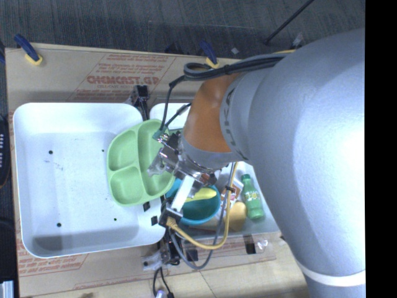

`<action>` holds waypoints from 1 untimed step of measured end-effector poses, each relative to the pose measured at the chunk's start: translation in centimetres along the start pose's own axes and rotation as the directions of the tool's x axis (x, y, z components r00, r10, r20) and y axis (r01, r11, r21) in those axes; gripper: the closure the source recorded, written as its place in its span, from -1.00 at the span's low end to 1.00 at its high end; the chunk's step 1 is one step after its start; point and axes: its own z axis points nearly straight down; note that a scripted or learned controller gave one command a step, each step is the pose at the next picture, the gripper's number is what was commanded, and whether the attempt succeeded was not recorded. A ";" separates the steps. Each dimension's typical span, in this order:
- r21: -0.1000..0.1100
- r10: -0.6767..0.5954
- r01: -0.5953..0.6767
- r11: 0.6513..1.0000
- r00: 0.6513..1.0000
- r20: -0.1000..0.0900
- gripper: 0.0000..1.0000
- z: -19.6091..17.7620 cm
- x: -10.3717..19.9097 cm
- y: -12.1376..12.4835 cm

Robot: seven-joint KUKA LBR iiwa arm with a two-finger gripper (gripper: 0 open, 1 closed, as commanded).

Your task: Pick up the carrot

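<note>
My gripper hangs low over the left part of the right bin, right at the edge of a green divided plate. The grey arm and its orange band cover most of that bin. I cannot pick out a carrot with certainty; the arm hides much of the bin's contents. Whether anything sits in the gripper cannot be told from here.
The green plate lies tilted across the wall between the left bin and the right one. Below the wrist are a teal bowl, a yellow item, a green bottle and a yellow piece.
</note>
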 end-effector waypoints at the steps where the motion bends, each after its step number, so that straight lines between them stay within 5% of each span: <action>1: 0.001 0.213 -0.213 0.977 0.977 0.003 -1.00 0.0 6.6 4.2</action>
